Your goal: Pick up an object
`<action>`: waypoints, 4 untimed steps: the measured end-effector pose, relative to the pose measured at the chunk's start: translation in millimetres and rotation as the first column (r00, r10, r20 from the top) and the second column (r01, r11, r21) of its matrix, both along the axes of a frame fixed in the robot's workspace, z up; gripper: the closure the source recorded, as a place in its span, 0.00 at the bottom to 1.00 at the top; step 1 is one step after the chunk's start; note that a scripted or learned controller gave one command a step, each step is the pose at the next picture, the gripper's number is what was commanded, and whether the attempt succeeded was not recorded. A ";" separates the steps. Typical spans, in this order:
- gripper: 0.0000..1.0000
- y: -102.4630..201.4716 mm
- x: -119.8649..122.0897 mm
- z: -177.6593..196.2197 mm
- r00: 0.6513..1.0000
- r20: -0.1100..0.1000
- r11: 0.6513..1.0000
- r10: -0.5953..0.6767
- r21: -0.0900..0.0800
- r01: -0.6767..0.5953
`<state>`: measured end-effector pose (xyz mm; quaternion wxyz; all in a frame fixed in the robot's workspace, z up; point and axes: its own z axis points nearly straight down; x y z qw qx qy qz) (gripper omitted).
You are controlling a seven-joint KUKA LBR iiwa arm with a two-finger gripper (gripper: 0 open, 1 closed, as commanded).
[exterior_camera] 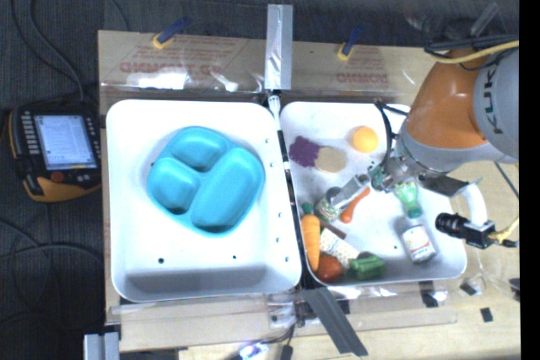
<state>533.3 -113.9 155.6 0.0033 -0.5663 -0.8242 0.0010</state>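
In the right bin (pixel 439 265), the gripper (pixel 381 178) hangs near the middle, at about two o'clock from the orange-handled utensil (pixel 353 203), and whether it grips anything I cannot tell. A yellow ball (pixel 364 138) lies at eleven o'clock from the gripper, a purple piece (pixel 304 152) at nine o'clock, and a small bottle (pixel 417 239) at five o'clock. The left bin (pixel 135 265) holds a blue divided dish (pixel 206 178); a carrot (pixel 311 237) lies along the right bin's nine o'clock wall.
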 end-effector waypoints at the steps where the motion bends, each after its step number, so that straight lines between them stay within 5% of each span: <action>1: 0.00 -7.3 7.5 -39.7 1.000 0.001 1.000 -0.031 0.000 0.031; 2: 0.00 -81.2 11.4 -14.5 0.990 0.001 0.990 -0.139 -0.003 0.139; 4: 0.00 -99.2 23.9 -60.7 0.975 -0.001 0.975 -0.221 0.012 0.221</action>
